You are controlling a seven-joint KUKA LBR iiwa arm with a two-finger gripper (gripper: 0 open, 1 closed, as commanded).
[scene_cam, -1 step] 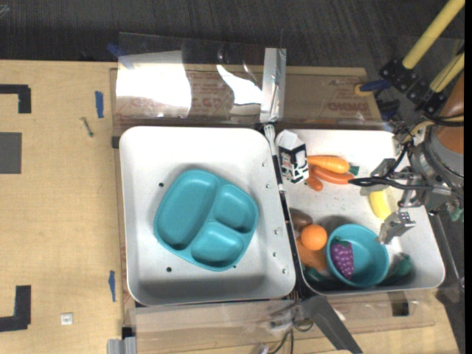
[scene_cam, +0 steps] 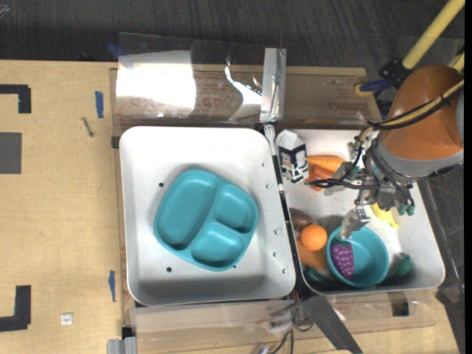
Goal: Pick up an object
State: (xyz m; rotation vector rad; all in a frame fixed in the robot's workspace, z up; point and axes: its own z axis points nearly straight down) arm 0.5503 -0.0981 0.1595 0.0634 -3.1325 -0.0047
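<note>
The claw (scene_cam: 359, 216) hung over the right bin (scene_cam: 428, 260), just above the blue bowl (scene_cam: 369, 260) holding purple grapes (scene_cam: 341, 258); its opening couldn't be made out, and the arm hid the carrot's (scene_cam: 324, 169) end.

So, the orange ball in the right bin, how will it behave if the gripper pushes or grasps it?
The orange ball looks round and smooth, so it would probably roll when pushed. It sits close beside the blue bowl and the bin's left wall, which may stop it quickly. Its curved surface could slip out between the fingers unless grasped across the middle.
</note>
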